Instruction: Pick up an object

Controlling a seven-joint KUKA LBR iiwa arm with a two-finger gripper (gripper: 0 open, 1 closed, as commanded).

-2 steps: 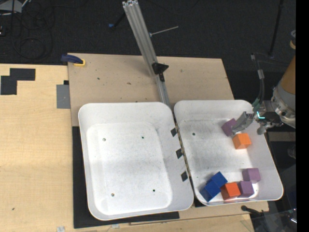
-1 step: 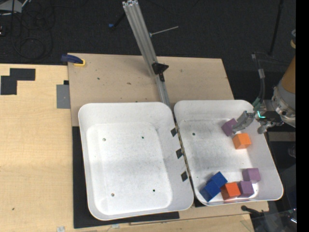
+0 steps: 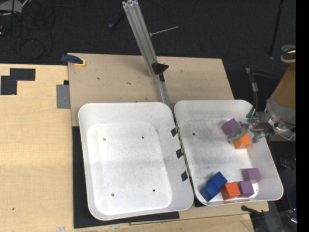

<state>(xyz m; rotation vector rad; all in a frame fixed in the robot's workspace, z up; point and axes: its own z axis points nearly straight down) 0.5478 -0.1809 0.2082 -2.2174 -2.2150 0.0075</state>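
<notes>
While the gripper (image 3: 244, 131) sits at the orange block (image 3: 242, 141), you cannot tell its grasp; lifting remains.

There are two white bins on the bench — the left bin (image 3: 128, 204) and the right bin (image 3: 207, 112).

In the right bin I count six blocks. Three of them are purple: one purple block (image 3: 230, 126) at the far side near the right edge, and two at the near right corner, a purple block (image 3: 251, 174) and another purple block (image 3: 246, 188) just beside it. Two are orange — one orange block (image 3: 243, 141) near the first purple one, and one orange block (image 3: 231, 191) at the near side. One is blue, the blue block (image 3: 213, 185), also at the near side.
</notes>
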